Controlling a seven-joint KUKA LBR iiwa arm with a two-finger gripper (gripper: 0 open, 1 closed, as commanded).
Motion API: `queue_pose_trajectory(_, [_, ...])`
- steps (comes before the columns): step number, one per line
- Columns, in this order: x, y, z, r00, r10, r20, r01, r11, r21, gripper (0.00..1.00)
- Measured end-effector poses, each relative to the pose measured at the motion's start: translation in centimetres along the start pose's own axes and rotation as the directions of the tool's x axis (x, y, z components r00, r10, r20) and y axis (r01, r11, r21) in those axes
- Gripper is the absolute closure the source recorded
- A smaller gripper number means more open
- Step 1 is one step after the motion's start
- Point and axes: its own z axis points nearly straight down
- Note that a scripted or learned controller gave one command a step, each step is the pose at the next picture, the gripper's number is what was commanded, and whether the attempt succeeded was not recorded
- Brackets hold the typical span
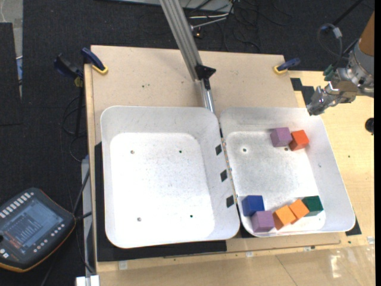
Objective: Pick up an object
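You look down from one fixed camera above the bench (178, 76), tilted at a slant and set far enough back to take in both white bins (113, 159), every bench edge, and dark floor beyond.

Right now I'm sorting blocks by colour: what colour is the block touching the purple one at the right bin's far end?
Orange block, clearest in the camera view.

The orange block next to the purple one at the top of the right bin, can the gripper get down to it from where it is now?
Probably yes. The gripper hangs over the right bin's upper right corner, with nothing above the orange block; the purple block touching its left side may crowd a finger.
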Motion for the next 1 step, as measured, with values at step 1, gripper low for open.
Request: queue_pose_trajectory(1, [6.02,-0.1,1.37,1.0,-0.006,-0.005,0.006,1.0,0.008,1.0])
